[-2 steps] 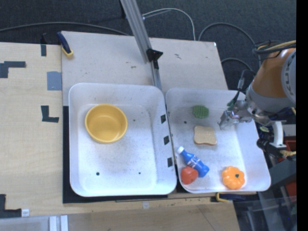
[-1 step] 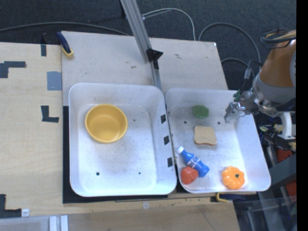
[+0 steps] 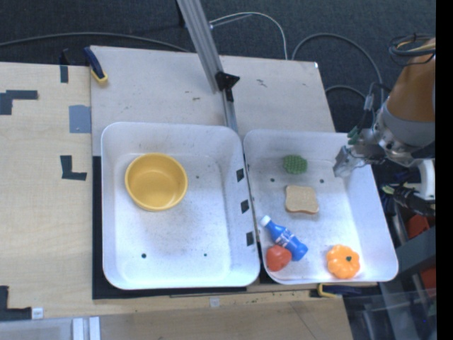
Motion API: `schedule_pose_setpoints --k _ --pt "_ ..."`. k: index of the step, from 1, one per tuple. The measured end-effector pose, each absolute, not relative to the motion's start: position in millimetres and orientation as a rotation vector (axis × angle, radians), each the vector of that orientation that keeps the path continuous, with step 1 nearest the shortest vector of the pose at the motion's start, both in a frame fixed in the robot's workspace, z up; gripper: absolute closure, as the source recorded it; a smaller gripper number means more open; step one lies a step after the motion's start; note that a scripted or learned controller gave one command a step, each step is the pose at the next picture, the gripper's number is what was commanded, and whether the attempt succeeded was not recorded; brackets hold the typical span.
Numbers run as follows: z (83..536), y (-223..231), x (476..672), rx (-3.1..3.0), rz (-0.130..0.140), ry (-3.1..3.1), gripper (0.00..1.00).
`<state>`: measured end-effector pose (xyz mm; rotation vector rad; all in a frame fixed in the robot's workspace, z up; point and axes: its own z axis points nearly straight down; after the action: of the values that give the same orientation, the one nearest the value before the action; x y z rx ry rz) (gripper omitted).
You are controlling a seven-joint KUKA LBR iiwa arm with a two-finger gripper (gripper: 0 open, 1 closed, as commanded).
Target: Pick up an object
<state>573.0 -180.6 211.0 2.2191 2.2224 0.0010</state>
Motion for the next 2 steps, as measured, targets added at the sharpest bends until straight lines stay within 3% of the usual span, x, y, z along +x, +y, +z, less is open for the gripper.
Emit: schedule_pose_setpoints --k 1,2 --pt "223 -124 567.5 2.215 0.002 2.23 1.0" --pt "219 -66 549.4 2.217 -0.002 2.231 1.0"
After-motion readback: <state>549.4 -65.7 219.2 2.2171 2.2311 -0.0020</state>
